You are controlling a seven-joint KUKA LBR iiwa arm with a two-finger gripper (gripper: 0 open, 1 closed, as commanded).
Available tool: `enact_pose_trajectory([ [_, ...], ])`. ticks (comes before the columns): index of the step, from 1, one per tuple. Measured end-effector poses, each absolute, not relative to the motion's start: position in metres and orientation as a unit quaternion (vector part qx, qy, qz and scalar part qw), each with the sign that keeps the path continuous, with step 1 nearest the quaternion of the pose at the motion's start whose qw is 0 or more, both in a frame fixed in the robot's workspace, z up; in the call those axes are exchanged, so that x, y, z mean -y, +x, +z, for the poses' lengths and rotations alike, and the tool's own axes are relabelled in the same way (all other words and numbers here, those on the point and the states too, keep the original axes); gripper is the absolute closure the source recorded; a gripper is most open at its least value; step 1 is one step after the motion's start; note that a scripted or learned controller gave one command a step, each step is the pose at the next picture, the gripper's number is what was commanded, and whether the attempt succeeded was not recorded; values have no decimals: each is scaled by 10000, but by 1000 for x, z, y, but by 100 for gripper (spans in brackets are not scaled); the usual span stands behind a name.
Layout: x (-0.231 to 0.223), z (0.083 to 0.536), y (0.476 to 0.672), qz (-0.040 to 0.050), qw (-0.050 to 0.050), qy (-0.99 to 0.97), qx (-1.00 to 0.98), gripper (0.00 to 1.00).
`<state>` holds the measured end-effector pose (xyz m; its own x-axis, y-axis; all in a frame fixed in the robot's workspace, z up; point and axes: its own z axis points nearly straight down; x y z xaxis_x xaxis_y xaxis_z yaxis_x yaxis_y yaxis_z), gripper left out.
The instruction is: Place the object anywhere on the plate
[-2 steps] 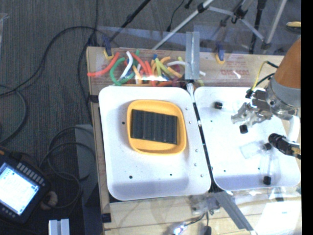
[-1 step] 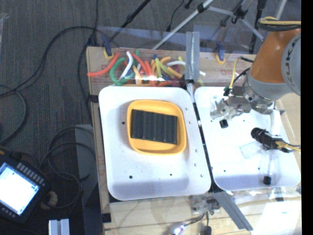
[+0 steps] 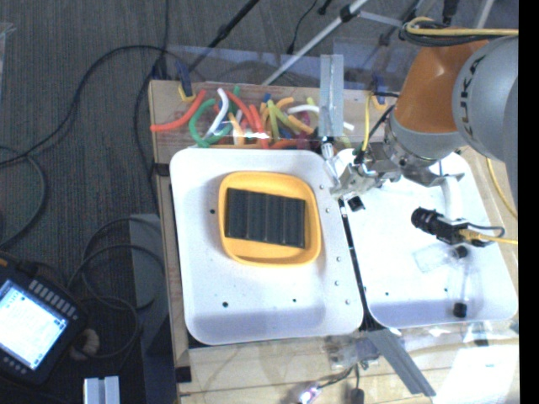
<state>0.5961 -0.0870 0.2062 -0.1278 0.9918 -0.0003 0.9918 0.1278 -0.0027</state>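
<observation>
- A robotics lab: a wooden tabletop (image 3: 173, 225) on grey carpet (image 3: 76, 99).
- Loose black cables (image 3: 50, 154) on the floor, a teach pendant (image 3: 29, 322) at lower left.
- Tripod legs (image 3: 362, 2) beyond the far edge.

Coloured tubes (image 3: 244, 118) are heaped on the surface (image 3: 168, 116) behind the left bin (image 3: 261, 310). A lit handheld screen (image 3: 29, 318) is seen on the floor, lower left.
</observation>
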Motion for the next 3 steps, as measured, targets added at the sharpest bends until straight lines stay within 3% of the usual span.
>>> enact_pose_trajectory([
  [1,-2,182,567,14,16,-6459,7634,100],
  [3,-46,183,644,19,0,-5863,8101,100],
])
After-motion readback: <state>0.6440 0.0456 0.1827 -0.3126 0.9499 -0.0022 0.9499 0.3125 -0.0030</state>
